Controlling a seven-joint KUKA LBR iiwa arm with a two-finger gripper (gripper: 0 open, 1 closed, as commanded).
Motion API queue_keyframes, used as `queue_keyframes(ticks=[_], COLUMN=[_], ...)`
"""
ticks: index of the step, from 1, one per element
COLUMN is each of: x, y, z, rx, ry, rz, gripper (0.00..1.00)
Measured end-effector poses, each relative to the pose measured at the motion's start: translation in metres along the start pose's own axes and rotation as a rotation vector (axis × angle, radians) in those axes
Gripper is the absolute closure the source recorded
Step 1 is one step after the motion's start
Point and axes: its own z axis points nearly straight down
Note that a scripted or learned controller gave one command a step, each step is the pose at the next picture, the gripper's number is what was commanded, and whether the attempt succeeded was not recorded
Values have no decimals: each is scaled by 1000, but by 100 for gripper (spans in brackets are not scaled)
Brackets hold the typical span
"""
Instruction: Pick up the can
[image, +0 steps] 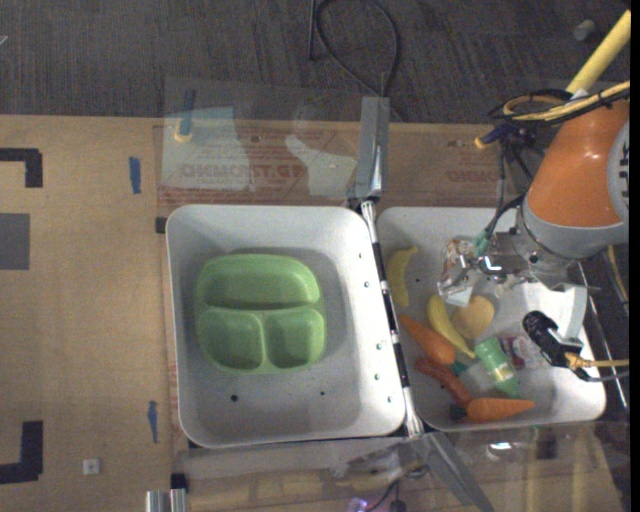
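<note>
- Arm (585, 170): big rounded orange band, glossy, with a grey shell edge showing at its right side.
- Below the orange: grey collar, then a metallic wrist block with small dark fittings.
- Gripper (462, 272): silvery, shiny, partly see-through-looking hardware; detail too blurred to resolve.
- Green-tinted bit on the wrist block near the gripper; can't tell what it is.
- Cables (530, 102): yellow and black leads looping above the orange band, one with a blue section.
- Thin dark wires run down from the band to the wrist block.
</note>
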Motion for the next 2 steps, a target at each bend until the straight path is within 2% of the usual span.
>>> queue_keyframes(ticks=[1,2], x=[-43,-67], y=[38,102], z=[80,74], rx=[-3,-4], ry=[-2,-3], rz=[-72,101], gripper=[0,0])
